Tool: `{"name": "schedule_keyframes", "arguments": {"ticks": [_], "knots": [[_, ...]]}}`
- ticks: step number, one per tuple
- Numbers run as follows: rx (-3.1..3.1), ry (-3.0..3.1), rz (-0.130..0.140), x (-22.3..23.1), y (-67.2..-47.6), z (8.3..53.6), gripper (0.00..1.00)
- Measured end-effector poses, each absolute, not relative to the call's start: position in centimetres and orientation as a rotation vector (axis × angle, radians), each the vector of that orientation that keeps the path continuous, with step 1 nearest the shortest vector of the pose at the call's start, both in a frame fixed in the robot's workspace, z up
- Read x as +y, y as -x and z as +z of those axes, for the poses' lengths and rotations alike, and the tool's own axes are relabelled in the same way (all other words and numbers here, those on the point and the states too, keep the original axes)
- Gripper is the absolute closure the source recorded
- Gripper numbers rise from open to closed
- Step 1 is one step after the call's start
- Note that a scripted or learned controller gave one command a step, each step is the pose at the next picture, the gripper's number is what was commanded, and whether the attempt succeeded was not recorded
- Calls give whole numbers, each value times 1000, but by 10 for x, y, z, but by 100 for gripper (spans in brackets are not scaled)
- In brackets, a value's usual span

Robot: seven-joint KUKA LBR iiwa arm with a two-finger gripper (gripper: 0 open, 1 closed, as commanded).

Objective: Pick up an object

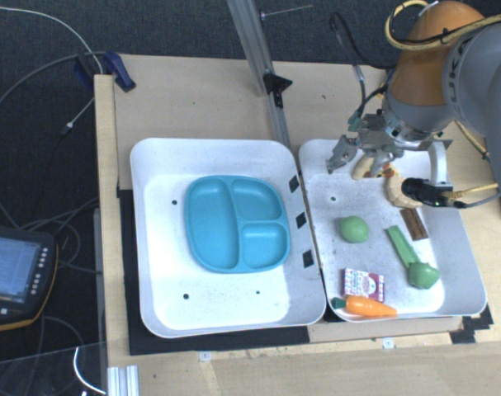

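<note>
The gripper [355, 157] hovers upper right, its grip state unclear. Probably best: descend squarely over the green ball [354, 228], well apart from neighbours.

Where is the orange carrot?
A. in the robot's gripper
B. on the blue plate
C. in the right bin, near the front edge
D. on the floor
C: the carrot lies at the front edge of the right bin, just below the small pink box.
</note>
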State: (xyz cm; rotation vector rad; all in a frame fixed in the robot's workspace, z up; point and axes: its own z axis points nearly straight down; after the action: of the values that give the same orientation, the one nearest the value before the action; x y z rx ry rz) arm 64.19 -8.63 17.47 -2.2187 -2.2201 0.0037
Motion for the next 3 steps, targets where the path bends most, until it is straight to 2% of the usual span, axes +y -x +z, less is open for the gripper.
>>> {"name": "schedule_keyframes", "arguments": {"ticks": [1,2,3], "knots": [[-2221,2216,4,-80,-651,125,0],[-2221,2217,5,-79,-650,91,0],[-2222,2218,-1,-79,-652,104,100]]}}
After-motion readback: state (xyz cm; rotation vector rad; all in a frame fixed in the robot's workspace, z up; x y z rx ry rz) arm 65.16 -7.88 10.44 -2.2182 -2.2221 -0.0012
